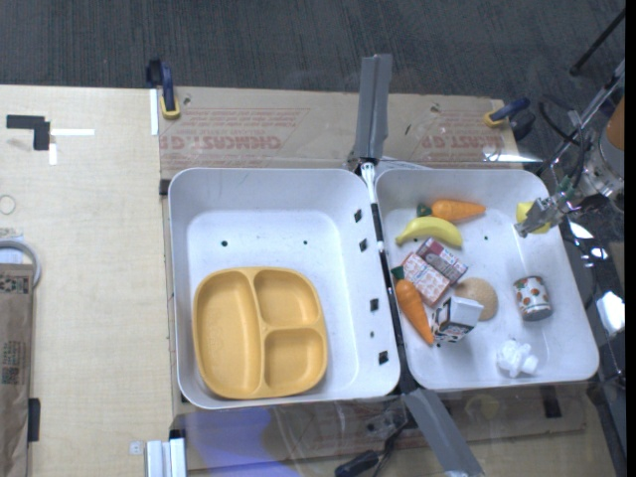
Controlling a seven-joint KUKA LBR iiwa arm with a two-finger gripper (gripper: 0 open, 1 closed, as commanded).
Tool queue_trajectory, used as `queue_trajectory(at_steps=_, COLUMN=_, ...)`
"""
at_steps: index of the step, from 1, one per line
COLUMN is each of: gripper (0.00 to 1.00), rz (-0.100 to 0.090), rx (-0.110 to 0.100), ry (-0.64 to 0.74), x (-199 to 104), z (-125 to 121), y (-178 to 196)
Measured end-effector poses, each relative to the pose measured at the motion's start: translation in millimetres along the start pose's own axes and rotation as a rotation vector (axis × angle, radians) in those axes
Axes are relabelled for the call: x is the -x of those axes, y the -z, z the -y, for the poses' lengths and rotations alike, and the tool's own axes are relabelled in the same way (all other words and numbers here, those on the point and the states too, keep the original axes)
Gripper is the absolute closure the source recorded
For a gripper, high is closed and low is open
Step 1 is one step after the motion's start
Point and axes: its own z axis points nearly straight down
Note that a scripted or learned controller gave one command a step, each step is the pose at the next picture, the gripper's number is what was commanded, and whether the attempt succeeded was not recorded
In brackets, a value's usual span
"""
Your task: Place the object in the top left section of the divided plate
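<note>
The yellow divided plate (260, 331) lies in the left bin (199, 207), in its front half. It has one long section on the left and two smaller ones on the right, all bare. My gripper (537, 217) hangs over the right bin's (497, 182) far right side, near the wall. A small yellow object (525, 214) shows between its fingertips, and the fingers are shut on it. The arm comes in from the right edge.
The right bin holds an orange carrot (457, 209), a banana (429, 231), a printed box (432, 269), a second carrot (413, 311), a small carton (457, 316), a brown round item (479, 292), a can (532, 297) and a white crumpled item (515, 358).
</note>
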Motion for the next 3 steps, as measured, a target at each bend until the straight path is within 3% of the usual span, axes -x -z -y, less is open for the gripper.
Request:
queue_trajectory(at_steps=1, gripper=1.0, rz=-0.002, rx=-0.003, ry=0.04, x=-15.6, z=54.1, y=-91.0)
queue_trajectory(at_steps=2, gripper=1.0, rz=-0.001, rx=-0.002, ry=-0.319, x=-27.7, z=78.0, y=-99.8)
queue_trajectory(at_steps=3, gripper=1.0, rz=-0.002, rx=-0.002, ry=-0.598, x=-59.0, z=81.3, y=-100.0)
